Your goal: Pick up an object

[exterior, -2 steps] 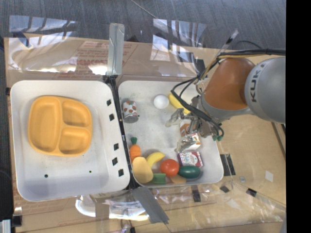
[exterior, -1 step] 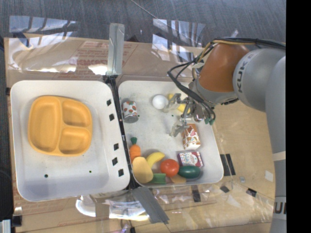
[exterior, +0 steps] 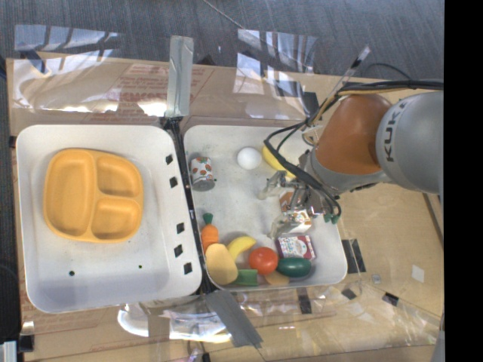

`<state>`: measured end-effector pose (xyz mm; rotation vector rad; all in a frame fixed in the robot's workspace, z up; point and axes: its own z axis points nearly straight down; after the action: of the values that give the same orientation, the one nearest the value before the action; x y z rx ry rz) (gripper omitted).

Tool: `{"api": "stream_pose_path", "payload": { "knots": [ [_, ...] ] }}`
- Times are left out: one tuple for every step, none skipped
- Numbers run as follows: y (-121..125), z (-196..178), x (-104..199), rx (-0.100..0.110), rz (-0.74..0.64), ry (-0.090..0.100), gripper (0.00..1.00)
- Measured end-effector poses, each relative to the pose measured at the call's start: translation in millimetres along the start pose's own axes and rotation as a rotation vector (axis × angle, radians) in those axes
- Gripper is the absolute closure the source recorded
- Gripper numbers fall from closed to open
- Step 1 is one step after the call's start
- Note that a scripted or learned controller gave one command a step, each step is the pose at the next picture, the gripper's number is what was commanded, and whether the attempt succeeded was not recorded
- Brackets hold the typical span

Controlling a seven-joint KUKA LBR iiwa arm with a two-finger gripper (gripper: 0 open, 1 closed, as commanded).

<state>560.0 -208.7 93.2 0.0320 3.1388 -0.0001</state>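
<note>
My pincer (exterior: 290, 202) hangs over the right bin (exterior: 226, 138), near its right wall, above a small packet (exterior: 296, 246) lying toward the bin's near right corner; I cannot tell how it is set. Along the near wall lie a tomato (exterior: 263, 259), a green vegetable (exterior: 295, 267), a banana (exterior: 241, 245) and a carrot (exterior: 209, 234), while a small can (exterior: 201, 172) and a white ball (exterior: 248, 157) sit toward the far left. The left bin (exterior: 151, 277) holds a yellow divided plate (exterior: 93, 194).
</note>
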Motion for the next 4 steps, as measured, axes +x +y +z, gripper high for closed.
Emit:
{"api": "stream_pose_path", "payload": {
  "knots": [
    [0.6, -0.5, -57.8, 0.001, 0.026, -0.002, 0.00],
    [0.8, 0.0, -16.2, 0.000, 0.162, 0.000, 0.00],
    [1.5, -0.3, -89.2, 0.000, 0.095, -0.002, 0.00],
    [0.4, -0.4, -17.6, 0.000, 0.213, -0.001, 0.00]
  ]
}}
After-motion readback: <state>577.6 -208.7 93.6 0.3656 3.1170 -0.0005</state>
